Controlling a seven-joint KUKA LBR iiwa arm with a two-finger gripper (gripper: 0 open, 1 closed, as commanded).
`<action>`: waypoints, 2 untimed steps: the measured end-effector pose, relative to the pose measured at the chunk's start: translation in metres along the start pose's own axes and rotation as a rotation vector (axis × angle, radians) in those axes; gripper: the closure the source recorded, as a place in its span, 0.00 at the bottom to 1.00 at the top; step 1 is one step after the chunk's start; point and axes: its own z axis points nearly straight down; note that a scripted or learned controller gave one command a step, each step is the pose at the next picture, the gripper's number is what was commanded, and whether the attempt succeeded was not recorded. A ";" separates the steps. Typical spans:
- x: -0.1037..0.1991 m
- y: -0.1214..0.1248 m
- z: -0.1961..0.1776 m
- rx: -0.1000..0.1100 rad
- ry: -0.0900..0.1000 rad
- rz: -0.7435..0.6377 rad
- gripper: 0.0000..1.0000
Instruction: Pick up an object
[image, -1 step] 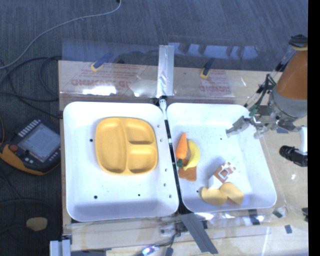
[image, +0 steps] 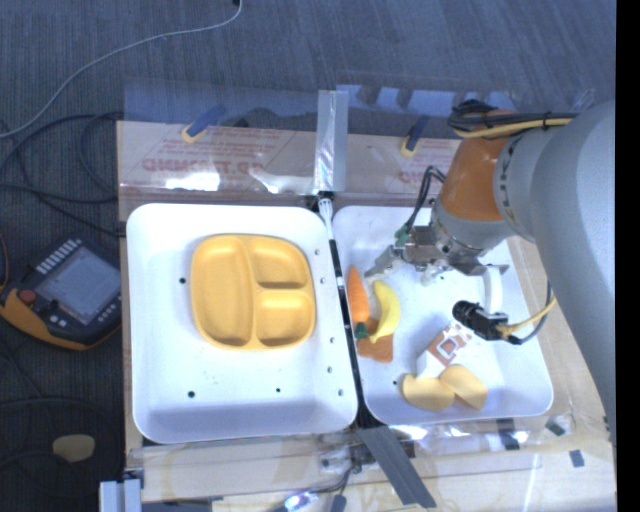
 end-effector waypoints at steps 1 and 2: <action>0.012 -0.008 -0.080 -0.001 -0.001 -0.032 0.00; -0.011 -0.022 0.009 -0.003 -0.001 -0.398 0.00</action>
